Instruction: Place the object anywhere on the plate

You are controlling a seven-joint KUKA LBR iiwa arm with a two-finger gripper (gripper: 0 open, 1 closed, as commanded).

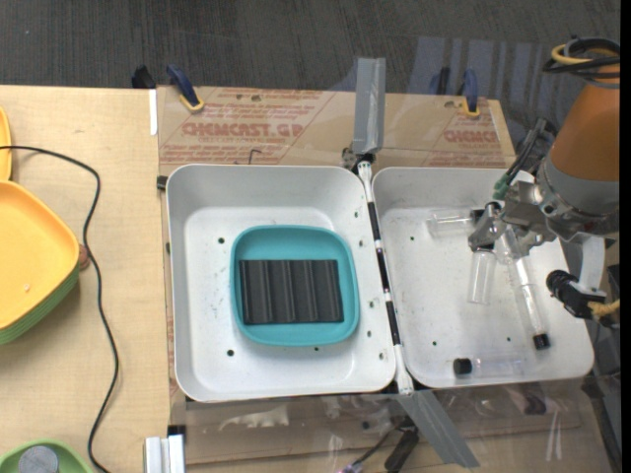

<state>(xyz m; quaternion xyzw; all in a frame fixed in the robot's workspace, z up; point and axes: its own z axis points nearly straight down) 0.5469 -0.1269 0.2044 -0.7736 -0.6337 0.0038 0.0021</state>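
Camera view: yellow dishes (35,254) beside bins (197,363).

Dark grey carpet floor (296,18) runs along the far side. A pale wooden counter (118,264) fills the left, with a black cable (99,294) trailing across it and stacked yellow and green dishes (30,264) at its left edge. Printed brown cardboard (266,126), clamped at its far edge, lies under the bins.
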